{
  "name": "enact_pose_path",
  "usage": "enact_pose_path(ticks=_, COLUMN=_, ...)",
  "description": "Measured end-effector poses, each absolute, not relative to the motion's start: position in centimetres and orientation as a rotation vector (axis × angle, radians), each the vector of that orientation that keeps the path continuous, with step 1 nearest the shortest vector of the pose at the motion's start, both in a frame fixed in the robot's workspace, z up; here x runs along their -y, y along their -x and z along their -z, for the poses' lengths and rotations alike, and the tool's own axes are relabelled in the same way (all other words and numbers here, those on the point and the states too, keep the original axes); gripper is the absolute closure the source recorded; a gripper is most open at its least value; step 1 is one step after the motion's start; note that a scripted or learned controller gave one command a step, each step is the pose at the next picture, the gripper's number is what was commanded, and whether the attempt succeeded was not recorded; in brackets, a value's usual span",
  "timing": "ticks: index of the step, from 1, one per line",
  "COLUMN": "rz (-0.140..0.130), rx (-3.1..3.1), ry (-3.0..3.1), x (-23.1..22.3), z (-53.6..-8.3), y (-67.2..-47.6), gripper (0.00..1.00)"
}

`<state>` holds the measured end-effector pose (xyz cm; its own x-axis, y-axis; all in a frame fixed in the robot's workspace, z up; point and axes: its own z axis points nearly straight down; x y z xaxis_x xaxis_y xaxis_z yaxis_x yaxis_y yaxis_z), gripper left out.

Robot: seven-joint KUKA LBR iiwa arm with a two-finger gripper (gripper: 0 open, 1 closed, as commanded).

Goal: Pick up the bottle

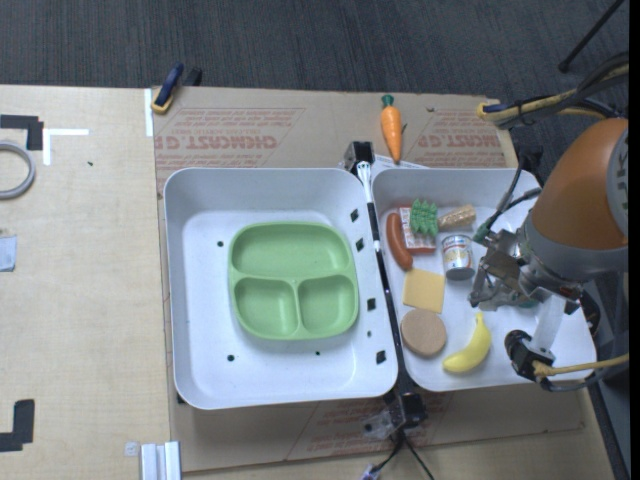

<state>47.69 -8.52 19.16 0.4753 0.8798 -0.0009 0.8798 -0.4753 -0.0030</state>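
The bottle (457,256) is a small clear jar-like one with a pale label. It lies in the right bin (500,183), near the middle. My gripper (489,288) hangs low over the same bin, just right of the bottle and slightly nearer the front. The grey arm with its orange band (590,193) reaches in from the right above it. Nothing shows between gripper and bottle, and the two look apart.
Around the bottle lie a red sausage (398,241), a green toy (425,217), a tan cracker (458,216), a yellow cheese slice (424,290), a brown round (424,334) and a banana (471,348). The left bin (190,298) holds a green divided plate (294,280). A carrot (390,126) lies behind the bins.
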Motion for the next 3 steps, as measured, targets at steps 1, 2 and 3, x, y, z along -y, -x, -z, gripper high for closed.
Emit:
enact_pose_path(ticks=1, rz=-0.004, rx=1.697, ry=2.642, x=3.0, z=-19.2, y=-47.7, gripper=1.00)
enact_pose_path(ticks=2, rz=-0.004, rx=1.466, ry=2.778, x=-5.7, z=-19.2, y=-49.9, gripper=1.00)
enact_pose_path(ticks=3, rz=-0.006, rx=1.652, ry=2.671, x=-10.7, z=-19.3, y=-48.3, gripper=1.00)
